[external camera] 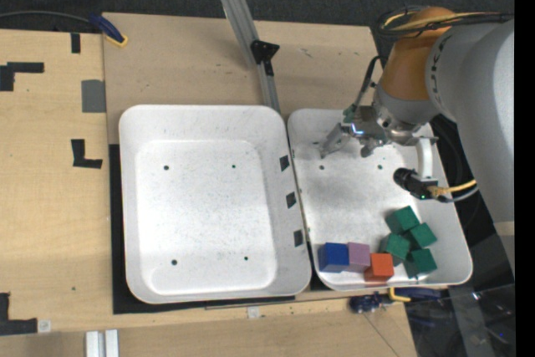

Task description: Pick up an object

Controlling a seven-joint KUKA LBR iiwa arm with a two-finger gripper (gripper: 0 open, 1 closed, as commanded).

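Your gripper (344, 145) hangs spread wide, grasping nothing, over the right bin (334, 195), well apart from the blocks (393, 247).

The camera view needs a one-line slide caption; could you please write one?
Grey KUKA arm's two-finger gripper hovers open over the right white bin, away from coloured blocks clustered at its near edge.

Glossy white bins (134, 130), wooden bench (167, 54)

Arm (468, 71) cut off at right edge; hand (347, 140) fingers too small/blurred (state unclear).
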